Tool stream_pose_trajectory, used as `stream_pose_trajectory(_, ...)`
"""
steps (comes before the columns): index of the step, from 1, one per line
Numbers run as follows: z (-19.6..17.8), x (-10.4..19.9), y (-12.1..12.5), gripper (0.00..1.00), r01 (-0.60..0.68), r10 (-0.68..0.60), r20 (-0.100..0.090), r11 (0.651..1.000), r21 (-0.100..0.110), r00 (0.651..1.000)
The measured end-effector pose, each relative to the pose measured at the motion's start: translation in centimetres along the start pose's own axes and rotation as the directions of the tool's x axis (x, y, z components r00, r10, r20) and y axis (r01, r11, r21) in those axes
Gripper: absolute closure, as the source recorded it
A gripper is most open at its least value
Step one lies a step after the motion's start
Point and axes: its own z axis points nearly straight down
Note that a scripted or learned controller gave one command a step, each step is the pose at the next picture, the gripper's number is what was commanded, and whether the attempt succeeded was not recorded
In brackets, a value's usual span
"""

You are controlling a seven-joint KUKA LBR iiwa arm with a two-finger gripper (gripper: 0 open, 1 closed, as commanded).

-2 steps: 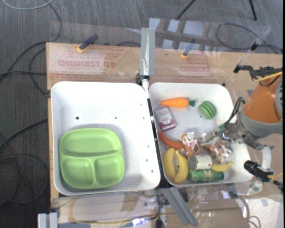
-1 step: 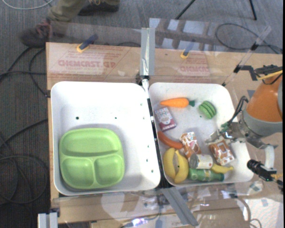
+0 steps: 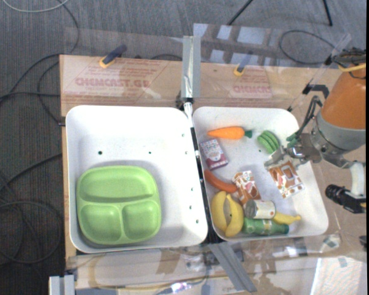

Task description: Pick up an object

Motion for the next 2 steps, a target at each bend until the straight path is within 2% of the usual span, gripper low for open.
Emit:
stream_pose_trajectory(1, 2.2, 0.8, 0.5, 1.0, -0.131, 0.131, -0.002, 0.991, 0.002, 0.991)
stream_pose_trajectory(2, 0.1, 5.5, 1.5, 1.0, -0.025, 0.025, 0.001, 1.0, 0.0, 1.0)
